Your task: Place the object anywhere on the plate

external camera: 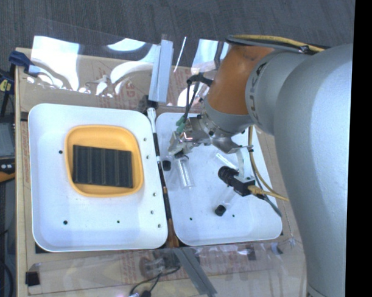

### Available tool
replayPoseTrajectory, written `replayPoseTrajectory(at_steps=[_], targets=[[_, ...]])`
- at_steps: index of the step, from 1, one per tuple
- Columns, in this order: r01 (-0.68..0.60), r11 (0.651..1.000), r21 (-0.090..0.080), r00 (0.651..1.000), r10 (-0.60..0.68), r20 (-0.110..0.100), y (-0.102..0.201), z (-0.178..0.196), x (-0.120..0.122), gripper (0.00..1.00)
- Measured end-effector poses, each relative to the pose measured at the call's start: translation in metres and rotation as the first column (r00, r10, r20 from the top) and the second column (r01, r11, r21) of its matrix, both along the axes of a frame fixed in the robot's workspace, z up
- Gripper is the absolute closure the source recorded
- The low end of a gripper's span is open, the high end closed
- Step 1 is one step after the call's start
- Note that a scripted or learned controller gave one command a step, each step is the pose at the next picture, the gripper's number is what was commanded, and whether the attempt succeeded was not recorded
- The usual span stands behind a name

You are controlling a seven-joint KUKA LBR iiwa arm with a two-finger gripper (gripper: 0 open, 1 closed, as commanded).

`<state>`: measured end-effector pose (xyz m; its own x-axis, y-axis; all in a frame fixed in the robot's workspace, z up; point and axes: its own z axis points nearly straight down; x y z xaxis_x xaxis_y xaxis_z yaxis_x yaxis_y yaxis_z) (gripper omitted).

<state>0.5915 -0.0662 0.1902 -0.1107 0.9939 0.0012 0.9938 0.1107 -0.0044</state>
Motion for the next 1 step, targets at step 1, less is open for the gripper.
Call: replayPoseTrajectory(at_steps=[1], targets=[[-0.117, 0.993, 0.001, 0.993, 0.117, -0.003, 0.0450, -0.0003, -0.0085, 1.00]])
